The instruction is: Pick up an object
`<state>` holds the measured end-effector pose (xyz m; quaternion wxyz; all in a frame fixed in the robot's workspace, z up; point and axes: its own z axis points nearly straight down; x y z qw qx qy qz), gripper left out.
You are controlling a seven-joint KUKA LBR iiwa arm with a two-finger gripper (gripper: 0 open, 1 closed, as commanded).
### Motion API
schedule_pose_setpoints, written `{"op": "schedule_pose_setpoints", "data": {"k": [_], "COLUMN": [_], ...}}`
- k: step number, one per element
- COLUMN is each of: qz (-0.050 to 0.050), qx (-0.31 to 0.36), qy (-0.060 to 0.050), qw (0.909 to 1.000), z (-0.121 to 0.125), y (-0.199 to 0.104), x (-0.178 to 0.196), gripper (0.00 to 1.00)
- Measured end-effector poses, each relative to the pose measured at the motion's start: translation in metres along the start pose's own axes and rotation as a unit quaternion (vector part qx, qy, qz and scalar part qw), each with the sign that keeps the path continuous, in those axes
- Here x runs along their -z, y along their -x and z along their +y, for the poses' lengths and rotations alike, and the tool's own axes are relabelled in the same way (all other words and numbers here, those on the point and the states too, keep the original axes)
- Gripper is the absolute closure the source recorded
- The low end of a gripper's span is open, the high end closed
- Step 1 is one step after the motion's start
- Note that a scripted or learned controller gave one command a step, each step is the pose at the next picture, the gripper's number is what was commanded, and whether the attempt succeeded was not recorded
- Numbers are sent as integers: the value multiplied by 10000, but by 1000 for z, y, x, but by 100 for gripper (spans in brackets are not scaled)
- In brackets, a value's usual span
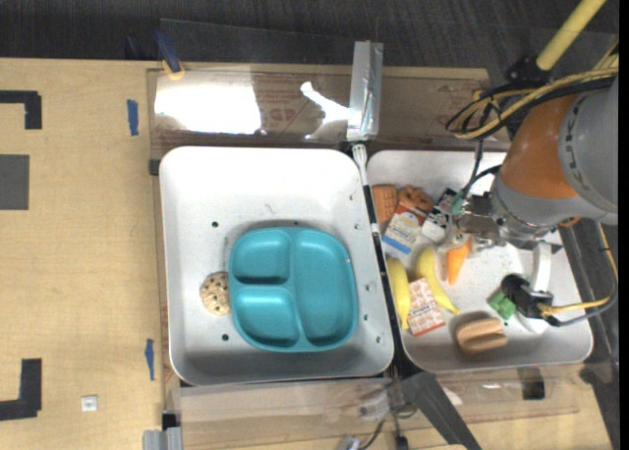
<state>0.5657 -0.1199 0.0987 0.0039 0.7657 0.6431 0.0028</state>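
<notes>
Hovering low over the right bin (575, 340), the gripper (460, 234) sits among a carrot (456, 261), banana (429, 276) and snack packets (403, 232) with nothing visibly lifted yet, though whether its jaws are parted or closed cannot be told.

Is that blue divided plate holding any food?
Empty. The blue divided plate shows bare compartments; the cookie lies beside it, on the left bin's floor.

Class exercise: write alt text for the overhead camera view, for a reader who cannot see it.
A grey arm with an orange band reaches over the right bin, cluttered with toy food including a banana. The left bin holds a teal divided plate and a cookie.
</notes>
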Motion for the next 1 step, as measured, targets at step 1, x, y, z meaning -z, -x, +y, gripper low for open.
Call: {"op": "schedule_pose_setpoints", "data": {"k": [1], "qz": [23], "qx": [-200], "qy": [-12], "qw": [9998], "z": [13], "y": [-80], "x": [90], "gripper": [100]}}
